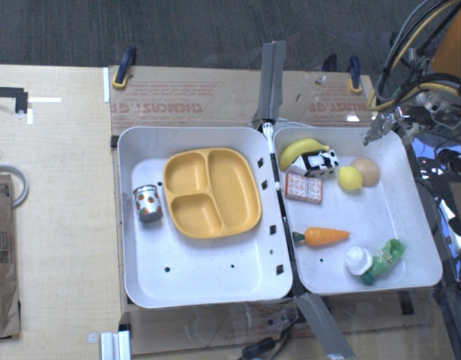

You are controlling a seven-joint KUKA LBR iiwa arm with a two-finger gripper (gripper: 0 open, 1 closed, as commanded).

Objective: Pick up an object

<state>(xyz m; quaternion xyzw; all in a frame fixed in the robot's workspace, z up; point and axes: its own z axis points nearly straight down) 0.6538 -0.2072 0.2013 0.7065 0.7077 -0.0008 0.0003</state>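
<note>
Hovering at the right bin's (410, 223) far right corner, gripper (380, 128) state cannot be told; nearest pick is the lemon (349, 178), down-left of it, touching a tan ball (368, 172), carrot (324, 236) lying crosswise further on

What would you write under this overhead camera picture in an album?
Robot arm at the right bin holding toy food; yellow divided plate in the left bin.
</note>
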